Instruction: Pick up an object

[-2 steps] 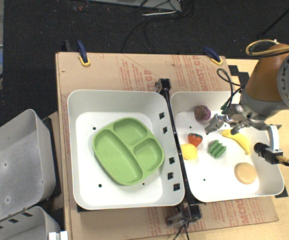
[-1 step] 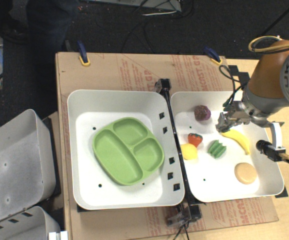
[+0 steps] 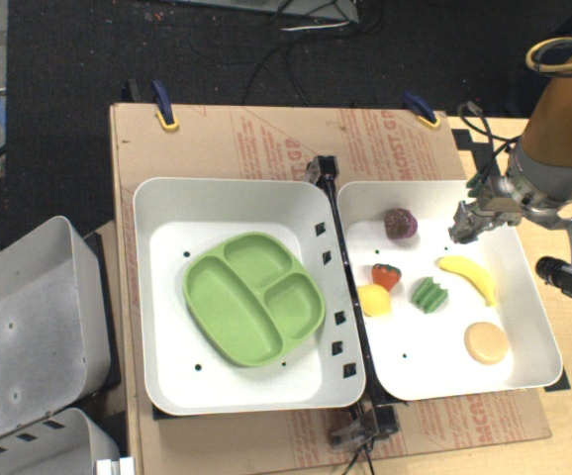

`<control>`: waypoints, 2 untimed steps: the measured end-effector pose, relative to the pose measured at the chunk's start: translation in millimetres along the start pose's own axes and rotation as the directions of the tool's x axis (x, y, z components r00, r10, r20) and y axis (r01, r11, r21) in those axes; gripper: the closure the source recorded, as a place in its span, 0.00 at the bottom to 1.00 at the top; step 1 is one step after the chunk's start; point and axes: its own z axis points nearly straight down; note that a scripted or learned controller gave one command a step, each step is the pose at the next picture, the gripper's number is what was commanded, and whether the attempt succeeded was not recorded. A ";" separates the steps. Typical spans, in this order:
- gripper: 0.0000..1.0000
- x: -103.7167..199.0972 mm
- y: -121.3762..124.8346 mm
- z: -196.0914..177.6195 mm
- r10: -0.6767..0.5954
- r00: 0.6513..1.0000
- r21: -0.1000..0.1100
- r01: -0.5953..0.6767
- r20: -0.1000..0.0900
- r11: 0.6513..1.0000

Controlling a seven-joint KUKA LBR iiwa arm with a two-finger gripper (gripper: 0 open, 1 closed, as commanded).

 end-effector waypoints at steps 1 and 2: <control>1.00 -7.1 2.9 -62.2 -0.003 1.000 -0.002 0.003 0.001 1.000; 1.00 -7.2 4.2 -90.1 -0.004 1.000 0.001 0.004 0.000 1.000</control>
